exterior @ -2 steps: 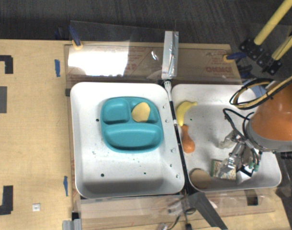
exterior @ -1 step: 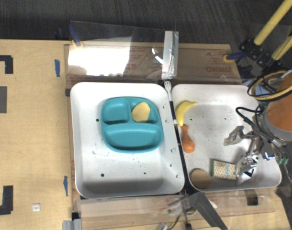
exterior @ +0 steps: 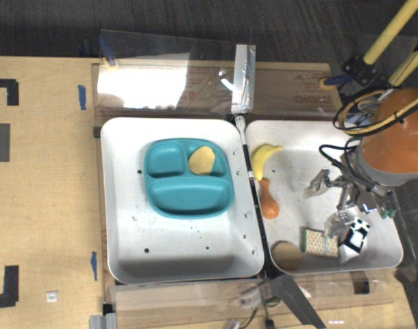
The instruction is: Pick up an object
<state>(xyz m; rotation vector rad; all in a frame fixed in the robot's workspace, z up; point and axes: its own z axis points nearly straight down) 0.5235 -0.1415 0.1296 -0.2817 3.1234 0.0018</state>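
Objects are scattered in the right bin (exterior: 380, 256): a brown disc (exterior: 286, 254) and a patterned sponge (exterior: 319, 242) nearest, a carrot (exterior: 268, 201) and banana (exterior: 264, 157) farther back. The gripper (exterior: 346, 214) is held above the sponge; whether the jaws are spread cannot be told. In the left bin (exterior: 120, 204), a teal tray (exterior: 185, 184) carries a yellow piece (exterior: 202, 160).

The bench (exterior: 38, 184) is a light plywood surface bearing black corner marks and short strips of blue tape (exterior: 81, 96). Two shallow white bins rest directly on it side by side, touching along their inner edges: the left bin (exterior: 178, 242) toward 9 o'clock and the right bin (exterior: 301, 153) toward 3 o'clock. A clear plastic sheet (exterior: 161, 81) with a metallic tape strip (exterior: 243, 77) lies at 12 o'clock, just behind the bins.
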